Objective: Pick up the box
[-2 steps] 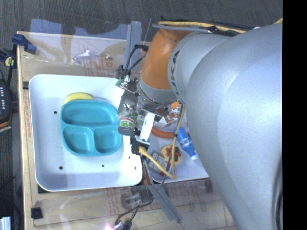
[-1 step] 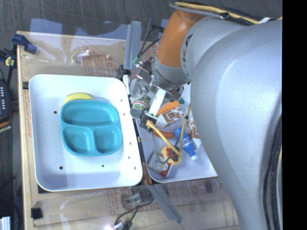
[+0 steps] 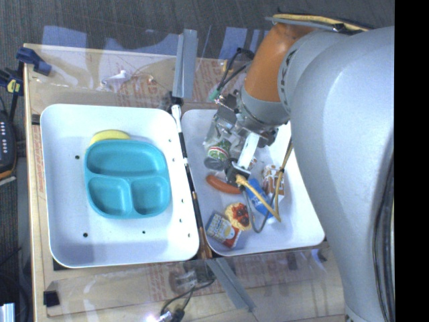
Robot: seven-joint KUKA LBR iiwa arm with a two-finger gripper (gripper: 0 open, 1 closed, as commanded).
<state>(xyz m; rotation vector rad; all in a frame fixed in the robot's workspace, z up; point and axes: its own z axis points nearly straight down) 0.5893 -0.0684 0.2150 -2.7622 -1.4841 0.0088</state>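
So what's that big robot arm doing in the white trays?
The grey and orange arm is reaching down into the right bin, which holds a jumble of small things. Its gripper sits low among them, above a red sausage-shaped toy. The little box it is meant to pick up lies near the front edge of that bin, apart from the gripper. The left bin holds a blue divided tray.

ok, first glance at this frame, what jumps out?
The huge grey arm with its orange band fills the right side, its gripper down in the cluttered right bin. In the left bin, a bright blue divided tray sits over something yellow.
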